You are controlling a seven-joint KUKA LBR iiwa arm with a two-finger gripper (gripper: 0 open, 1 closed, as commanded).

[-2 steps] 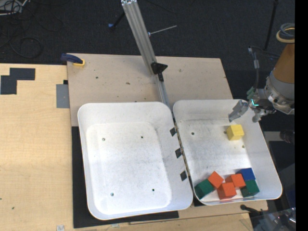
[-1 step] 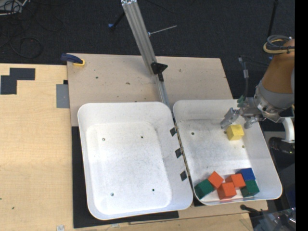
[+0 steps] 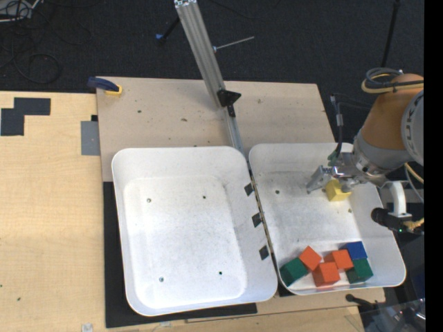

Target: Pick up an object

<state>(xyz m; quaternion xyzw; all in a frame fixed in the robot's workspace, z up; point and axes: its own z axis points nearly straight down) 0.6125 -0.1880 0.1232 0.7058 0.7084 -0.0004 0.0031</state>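
Note:
My gripper hangs over the upper right part of the right bin, under the grey and orange wrist. A small yellow block sits right at the gripper's lower tip, touching or just below it; whether it is gripped is hidden. At the bin's near right corner lies a cluster of blocks: a green one, three orange ones, a blue one and another green one.
The left bin sits beside the right one, with black clips along the shared edge. A slanted aluminium rail rises behind the bins. The arm's cables and a black fitting stand at the right bin's right rim.

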